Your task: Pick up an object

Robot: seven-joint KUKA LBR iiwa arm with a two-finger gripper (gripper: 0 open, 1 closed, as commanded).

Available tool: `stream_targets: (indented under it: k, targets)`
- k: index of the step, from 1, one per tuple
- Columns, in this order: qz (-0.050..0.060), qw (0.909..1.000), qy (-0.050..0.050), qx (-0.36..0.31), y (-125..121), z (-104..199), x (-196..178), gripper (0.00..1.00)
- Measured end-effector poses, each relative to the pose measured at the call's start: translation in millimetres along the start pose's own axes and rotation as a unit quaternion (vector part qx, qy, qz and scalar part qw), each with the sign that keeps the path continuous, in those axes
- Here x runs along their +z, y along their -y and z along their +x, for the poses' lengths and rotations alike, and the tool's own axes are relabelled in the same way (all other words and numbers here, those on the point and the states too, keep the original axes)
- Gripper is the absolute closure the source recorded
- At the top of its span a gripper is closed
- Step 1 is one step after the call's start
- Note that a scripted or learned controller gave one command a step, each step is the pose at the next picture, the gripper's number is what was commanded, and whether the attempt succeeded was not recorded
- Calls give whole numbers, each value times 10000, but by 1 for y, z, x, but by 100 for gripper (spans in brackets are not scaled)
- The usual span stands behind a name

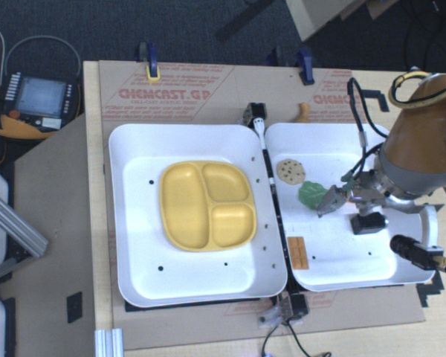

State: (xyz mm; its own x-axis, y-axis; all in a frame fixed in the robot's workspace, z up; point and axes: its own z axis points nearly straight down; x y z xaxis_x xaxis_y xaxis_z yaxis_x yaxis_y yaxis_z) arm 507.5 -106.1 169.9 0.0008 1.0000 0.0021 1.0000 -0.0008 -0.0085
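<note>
Gripper (331, 201) sits beside the green lump (311, 195) in my right bin (342, 270); grip state unclear.

— What lies in the right bin (334, 270)?

— Three small things. A green object (311, 194), soft-looking and lumpy, rests near the middle of the bin. Just above it, slightly to the left, lies a round beige cookie (290, 171) with dark spots, flat on the floor.

— And the third?

— A small orange block (297, 252), rectangular, lying flat near the bin's left wall, toward the front edge. It is well apart from the other two.
</note>
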Motion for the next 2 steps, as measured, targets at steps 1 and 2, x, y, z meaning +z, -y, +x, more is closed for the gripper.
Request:
stream_targets:
  k: [1,2]
  targets:
    - [0,10000,-2,-1,9,7,57,0]
    - [-48,10000,12,8,7,6,43,100]
